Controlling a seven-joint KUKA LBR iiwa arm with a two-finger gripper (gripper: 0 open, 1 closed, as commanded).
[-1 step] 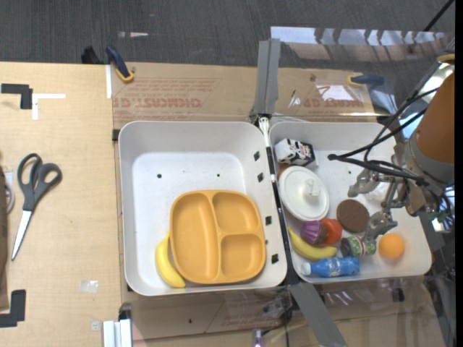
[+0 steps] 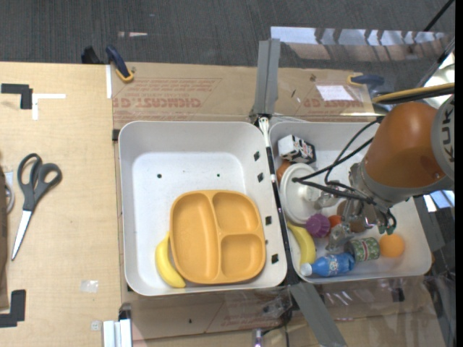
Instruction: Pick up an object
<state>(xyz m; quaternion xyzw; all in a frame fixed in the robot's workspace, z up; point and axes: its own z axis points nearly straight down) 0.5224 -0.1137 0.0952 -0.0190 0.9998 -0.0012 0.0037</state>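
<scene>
Brown cardboard (image 2: pixel 188 92) behind the left bin (image 2: pixel 137 194) has red letters on it, turned backward and too hard to read, and the small bottle (image 2: pixel 331 265) in the right bin (image 2: pixel 416 266) has a label too tiny to read. Both bins sit on a pale wood bench (image 2: pixel 58 251) with scissors (image 2: pixel 30 194) far to the left bin's left and dark carpet (image 2: pixel 181 13) behind. The gripper (image 2: pixel 352 221) hangs over the right bin's toys beside a purple thing (image 2: pixel 317 225); whether its fingers are apart or together I cannot tell.
</scene>
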